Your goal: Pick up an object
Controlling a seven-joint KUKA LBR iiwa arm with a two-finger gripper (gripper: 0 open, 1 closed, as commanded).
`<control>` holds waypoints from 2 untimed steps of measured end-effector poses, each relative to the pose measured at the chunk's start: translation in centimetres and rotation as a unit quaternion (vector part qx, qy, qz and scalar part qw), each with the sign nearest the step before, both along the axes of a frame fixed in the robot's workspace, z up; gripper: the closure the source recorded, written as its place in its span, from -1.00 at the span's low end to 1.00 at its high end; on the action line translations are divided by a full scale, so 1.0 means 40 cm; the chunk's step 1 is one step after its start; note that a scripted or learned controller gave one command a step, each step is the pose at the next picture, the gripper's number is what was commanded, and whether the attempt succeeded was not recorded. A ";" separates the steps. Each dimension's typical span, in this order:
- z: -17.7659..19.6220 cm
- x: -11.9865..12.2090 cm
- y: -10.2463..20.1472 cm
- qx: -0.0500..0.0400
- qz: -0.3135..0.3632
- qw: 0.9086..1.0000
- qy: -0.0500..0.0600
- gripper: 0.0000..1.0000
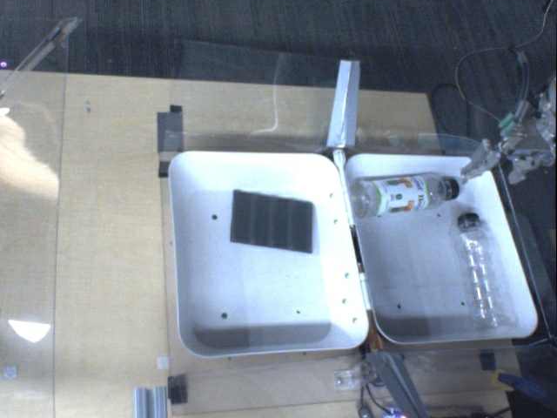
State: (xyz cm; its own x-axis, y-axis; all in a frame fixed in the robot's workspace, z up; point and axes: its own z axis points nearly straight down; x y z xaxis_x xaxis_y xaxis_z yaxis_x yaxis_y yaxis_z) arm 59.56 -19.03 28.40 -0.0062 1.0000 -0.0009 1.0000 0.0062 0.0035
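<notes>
While gripper point(487, 157) hangs at far right corner of right bin point(522, 320), finger state impossible to tell. Nearest target: labelled bottle point(402, 195), lying along far wall. Descend across body, clear of black cap. Clear bottle point(480, 273) alternative.

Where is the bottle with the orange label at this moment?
The labelled bottle lies on its side along the far wall of the right bin, above the clear bottle, its cap toward the gripper.
</notes>
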 end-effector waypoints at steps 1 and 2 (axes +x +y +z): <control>-0.350 0.132 0.029 -0.003 -0.031 0.999 -0.016 -1.00; -0.425 0.137 0.047 0.000 0.030 1.000 -0.001 -1.00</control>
State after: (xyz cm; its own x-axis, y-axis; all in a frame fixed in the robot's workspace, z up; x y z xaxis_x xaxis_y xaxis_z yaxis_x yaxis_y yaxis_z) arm 65.05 -17.14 11.40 -0.0670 0.9978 -0.0011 0.9977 0.0670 0.0057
